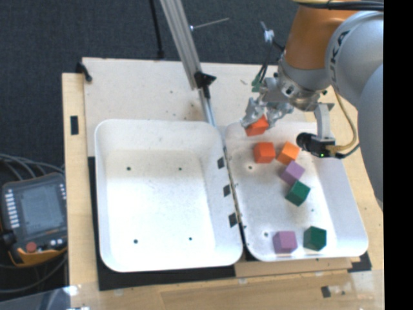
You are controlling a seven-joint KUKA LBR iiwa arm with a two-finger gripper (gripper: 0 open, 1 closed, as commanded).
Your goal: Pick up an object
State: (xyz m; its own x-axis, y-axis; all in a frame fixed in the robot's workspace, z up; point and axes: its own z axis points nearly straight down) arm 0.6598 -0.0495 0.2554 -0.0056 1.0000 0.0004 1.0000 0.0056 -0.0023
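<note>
Jaws over far end of right bin, red-orange cube between the fingers.

Near end of right bin (335, 192): purple cube (284, 241), green cube (315, 237). Mid-bin: second green cube (297, 192), second purple cube (292, 172), orange cube (289, 152), red cube (263, 152). Farthest: jaws (257, 123) closed on red-orange cube (257, 126), raised above the bin floor.

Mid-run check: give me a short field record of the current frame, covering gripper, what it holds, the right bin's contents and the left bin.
gripper: over the right bin's far end, fingers shut on the orange-red block
right bin: red-orange block, orange block, two purple blocks, two green blocks
left bin: bare white floor
</note>
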